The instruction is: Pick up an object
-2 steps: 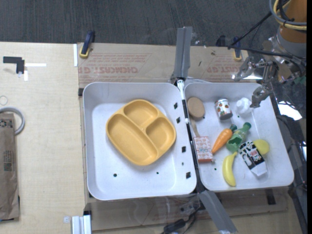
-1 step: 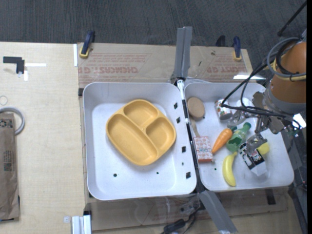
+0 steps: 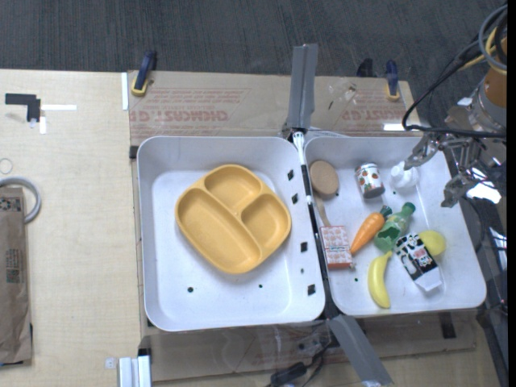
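My gripper (image 3: 436, 176) hangs over the far right corner of the right bin (image 3: 459, 301), open, with nothing between its fingers. In that bin lie a small can (image 3: 369, 180), a white object (image 3: 403, 176) just left of the gripper, a carrot (image 3: 367, 230), a green bottle (image 3: 395, 222), a banana (image 3: 379, 280), a black-and-white carton (image 3: 420, 262), a yellow lemon (image 3: 435, 239), a red-and-white packet (image 3: 334, 247) and a brown round-headed utensil (image 3: 324, 178). A yellow divided plate (image 3: 233, 217) rests in the left bin (image 3: 161, 297).
A grey divider bar (image 3: 302, 87) runs between the bins at the back. Cables (image 3: 451, 71) hang near the arm at the right. A brown paper bag (image 3: 12, 272) lies on the wooden bench at far left. Blue clamps (image 3: 145, 71) hold the cardboard behind the bins.
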You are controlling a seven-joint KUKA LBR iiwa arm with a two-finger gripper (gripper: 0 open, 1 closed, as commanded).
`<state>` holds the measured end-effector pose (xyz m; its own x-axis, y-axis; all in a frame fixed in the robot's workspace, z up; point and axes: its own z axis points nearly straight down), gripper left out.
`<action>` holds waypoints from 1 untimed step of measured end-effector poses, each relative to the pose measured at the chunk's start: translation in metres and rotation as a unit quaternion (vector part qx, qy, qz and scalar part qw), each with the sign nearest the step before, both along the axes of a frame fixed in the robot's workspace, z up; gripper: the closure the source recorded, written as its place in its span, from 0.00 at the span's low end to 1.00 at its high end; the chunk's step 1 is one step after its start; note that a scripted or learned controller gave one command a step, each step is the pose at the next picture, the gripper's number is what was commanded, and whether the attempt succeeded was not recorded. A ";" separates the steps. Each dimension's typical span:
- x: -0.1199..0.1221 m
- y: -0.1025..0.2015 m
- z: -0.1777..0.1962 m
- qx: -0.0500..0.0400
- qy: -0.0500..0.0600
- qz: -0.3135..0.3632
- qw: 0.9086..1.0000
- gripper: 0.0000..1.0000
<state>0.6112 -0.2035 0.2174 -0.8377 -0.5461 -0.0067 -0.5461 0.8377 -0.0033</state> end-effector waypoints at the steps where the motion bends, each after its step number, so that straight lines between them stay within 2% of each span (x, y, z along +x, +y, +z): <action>1: 0.030 -0.018 0.059 0.000 0.000 0.040 0.999 0.00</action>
